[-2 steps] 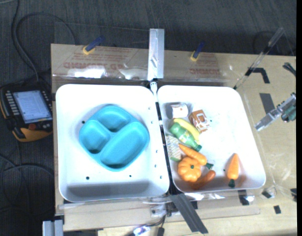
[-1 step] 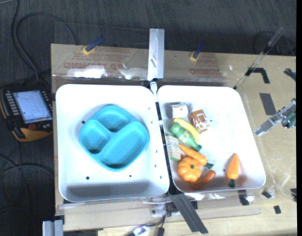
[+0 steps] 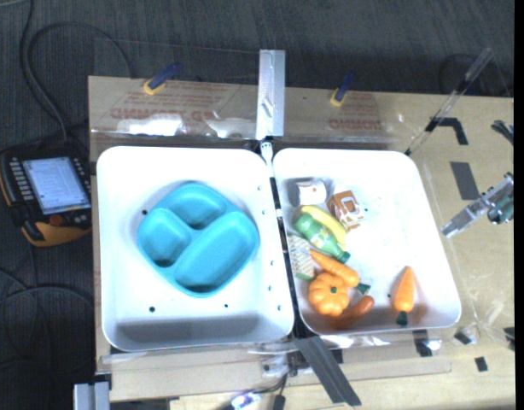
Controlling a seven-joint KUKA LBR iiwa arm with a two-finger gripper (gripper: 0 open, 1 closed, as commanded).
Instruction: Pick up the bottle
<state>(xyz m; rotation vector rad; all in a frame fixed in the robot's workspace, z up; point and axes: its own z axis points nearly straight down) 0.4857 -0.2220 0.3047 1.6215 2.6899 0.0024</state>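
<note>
Jaws first: they sit way out at the right edge of the bench, outside both bins, and they're too small and blurry to say if they're wide or narrow. What does show is the grey tip of the arm [image 3: 482,207] poking in from the right, well apart from everything in the bins, with nothing visibly held.

The green plastic bottle [image 3: 325,241] is in the right shallow white bin [image 3: 424,229], lying on its side near that bin's left wall, roughly mid-way between the far and near edges. A yellow banana-shaped toy [image 3: 324,221] lies right against the bottle's far side, touching it. Just beyond those, toward the far edge, there's a small white cube [image 3: 311,193] and beside it a small brown-and-white box [image 3: 346,209].

On the near side of the bottle an orange toy carrot [image 3: 336,270] lies just beside it, and an orange toy pumpkin [image 3: 328,296] sits nearer the front edge. A second orange carrot [image 3: 404,290] is off by itself near the bin's near-right corner.

The left shallow white bin [image 3: 125,314] holds a blue divided plastic plate [image 3: 198,236] around its middle. A black-and-orange handheld control pendant [image 3: 44,193] lies on the floor off the bench's left edge.
</note>
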